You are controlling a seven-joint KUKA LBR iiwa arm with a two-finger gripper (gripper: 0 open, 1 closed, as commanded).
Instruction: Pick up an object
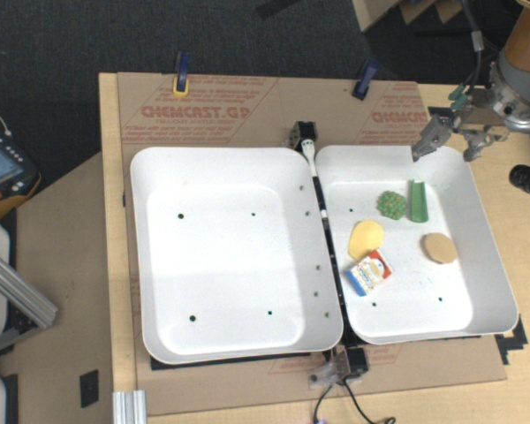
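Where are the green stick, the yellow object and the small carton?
green stick [418,200], camera view, middle of its length
yellow object [366,236], camera view, centre of its top
small carton [368,273], camera view, its top face

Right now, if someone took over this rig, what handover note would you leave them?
Gripper: open, holding nothing, hovering over the far rim of the right bin.
Objects, all in the right bin: green broccoli piece, green stick, yellow piece, tan round piece, small red-and-blue packet.
Done: nothing picked yet.
Left: descend, grasp one object, lift.
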